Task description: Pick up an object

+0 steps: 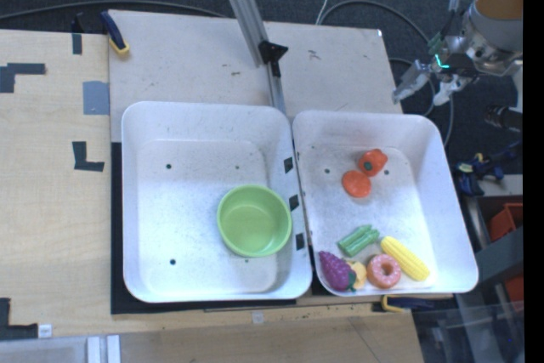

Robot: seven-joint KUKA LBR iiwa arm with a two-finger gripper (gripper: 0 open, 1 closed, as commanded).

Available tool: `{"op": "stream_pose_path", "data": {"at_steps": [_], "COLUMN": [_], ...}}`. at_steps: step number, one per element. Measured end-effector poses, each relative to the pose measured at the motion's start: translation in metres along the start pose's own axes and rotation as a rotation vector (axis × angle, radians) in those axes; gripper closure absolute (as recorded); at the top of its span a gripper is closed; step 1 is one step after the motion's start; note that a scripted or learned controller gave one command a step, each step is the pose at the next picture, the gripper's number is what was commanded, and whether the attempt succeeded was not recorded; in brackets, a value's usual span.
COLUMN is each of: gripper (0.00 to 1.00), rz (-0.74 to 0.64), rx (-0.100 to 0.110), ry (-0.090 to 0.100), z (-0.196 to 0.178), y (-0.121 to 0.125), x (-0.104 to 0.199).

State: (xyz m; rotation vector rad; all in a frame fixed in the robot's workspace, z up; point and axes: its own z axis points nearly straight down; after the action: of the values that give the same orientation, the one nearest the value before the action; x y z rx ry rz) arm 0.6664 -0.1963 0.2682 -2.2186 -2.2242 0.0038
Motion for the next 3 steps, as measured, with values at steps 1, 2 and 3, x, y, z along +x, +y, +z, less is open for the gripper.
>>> {"op": "stream_pose_path", "data": {"at_steps": [1, 2, 3], "gripper": [0.00, 0.00, 0.00], "rz": [0.001, 0.001, 0.001], "rx": [0.005, 0.005, 0.004], "ry": [0.002, 0.002, 0.002], "z": [0.061, 0.112, 0.158], "y": [0.002, -0.007, -0.010], "x": [-0.007, 0.000, 0.007]}}
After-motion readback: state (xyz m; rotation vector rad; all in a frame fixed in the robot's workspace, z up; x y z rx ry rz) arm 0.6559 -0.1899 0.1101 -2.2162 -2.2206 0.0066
